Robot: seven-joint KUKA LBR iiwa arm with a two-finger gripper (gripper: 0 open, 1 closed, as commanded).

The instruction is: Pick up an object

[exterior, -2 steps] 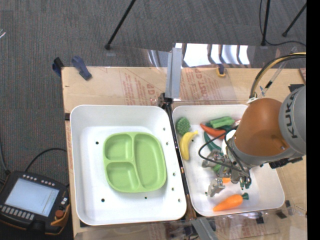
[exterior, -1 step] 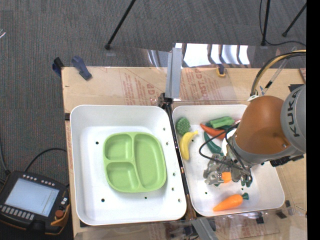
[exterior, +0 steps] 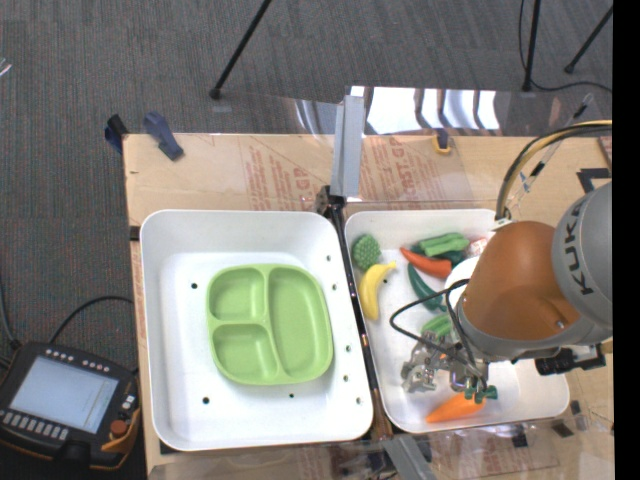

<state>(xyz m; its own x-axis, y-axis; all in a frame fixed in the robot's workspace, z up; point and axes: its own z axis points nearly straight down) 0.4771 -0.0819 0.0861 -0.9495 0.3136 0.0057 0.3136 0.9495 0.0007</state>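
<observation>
While the arm (exterior: 545,278) reaches in from the right, its gripper (exterior: 445,366) hangs low over the near part of the right bin (exterior: 530,408), close to the bin's front edge. I cannot tell from here whether anything sits between its metal parts, nor how far apart they stand. An orange carrot (exterior: 455,406) lies just beside the gripper, toward the bin's front edge. Further back in the same bin, a yellow banana (exterior: 374,286) lies along the left wall, with a green bumpy piece (exterior: 366,250) just behind it near the back left corner. A red pepper (exterior: 428,264) and a green vegetable (exterior: 443,243) rest toward the back edge. The left bin (exterior: 170,318) carries a green divided plate (exterior: 270,323) at its middle.
</observation>
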